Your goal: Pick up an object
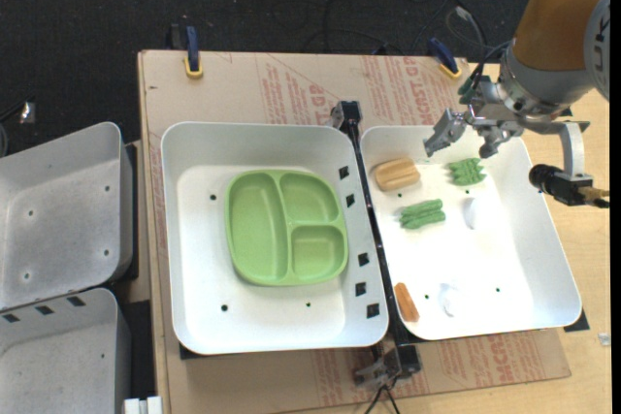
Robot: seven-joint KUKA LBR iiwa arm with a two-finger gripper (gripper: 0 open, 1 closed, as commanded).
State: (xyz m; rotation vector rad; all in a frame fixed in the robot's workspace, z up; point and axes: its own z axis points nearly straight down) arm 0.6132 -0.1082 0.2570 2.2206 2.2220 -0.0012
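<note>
Two white bins are sitting side by side on the bench [155,82]: the left bin [184,238] is carrying a green divided plate [287,227], the right bin [543,257] the small pieces. The gripper [466,139] is hovering, fingers spread and pinching nothing, over the right bin's far edge. Nearest are the bread roll [396,175] and a green bean piece [467,173]; descending centred over one, clear of the wall, looks wisest.

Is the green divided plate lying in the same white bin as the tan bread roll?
No, the green divided plate lies in the left bin; the tan bread roll lies in the right bin.
</note>
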